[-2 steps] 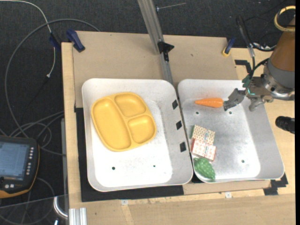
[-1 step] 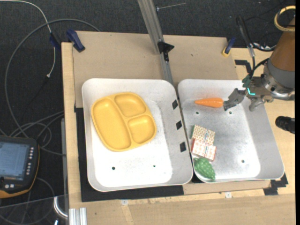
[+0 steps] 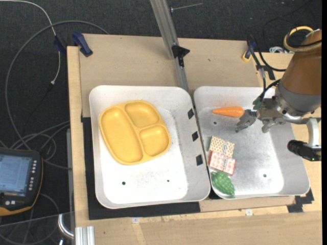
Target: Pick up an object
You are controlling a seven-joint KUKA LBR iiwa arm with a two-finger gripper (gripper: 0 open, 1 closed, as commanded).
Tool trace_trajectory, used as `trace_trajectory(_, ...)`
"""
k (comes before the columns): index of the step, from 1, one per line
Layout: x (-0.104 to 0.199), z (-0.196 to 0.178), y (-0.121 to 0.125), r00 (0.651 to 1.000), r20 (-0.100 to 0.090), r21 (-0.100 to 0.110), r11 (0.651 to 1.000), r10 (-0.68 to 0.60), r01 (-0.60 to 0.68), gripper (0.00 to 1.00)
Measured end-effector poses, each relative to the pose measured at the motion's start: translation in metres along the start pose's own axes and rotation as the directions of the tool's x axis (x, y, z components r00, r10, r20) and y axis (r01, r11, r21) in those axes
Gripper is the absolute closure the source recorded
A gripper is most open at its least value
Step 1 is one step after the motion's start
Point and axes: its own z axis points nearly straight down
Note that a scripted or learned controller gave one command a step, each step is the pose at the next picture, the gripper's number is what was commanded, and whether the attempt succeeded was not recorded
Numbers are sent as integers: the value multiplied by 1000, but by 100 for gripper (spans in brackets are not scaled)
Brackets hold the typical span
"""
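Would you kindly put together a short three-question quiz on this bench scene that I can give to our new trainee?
1. True or false: the yellow divided tray lies in the right bin.
2. Which object lies nearest the gripper? A) the carrot B) the green leafy item C) the patterned box
3. Fill in: the green leafy item lies at the right bin's ____ edge, just below the patterned box.

Key:
1. False; it lies in the left bin.
2. A; the carrot lies just left of the spread fingers, not between them.
3. Near (bottom in the view), towards the bin's left corner.
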Motion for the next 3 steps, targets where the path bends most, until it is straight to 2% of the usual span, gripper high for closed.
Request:
trace_trajectory(1, 8, 45, 0, 1000, 0, 0, 1000, 0, 0, 0)
trace_trajectory(2, 8, 91, 2, 1000, 0, -8, 1000, 1, -1, 0)
trace_trajectory(3, 8, 77, 3, 1000, 2, -13, 1000, 0, 0, 100)
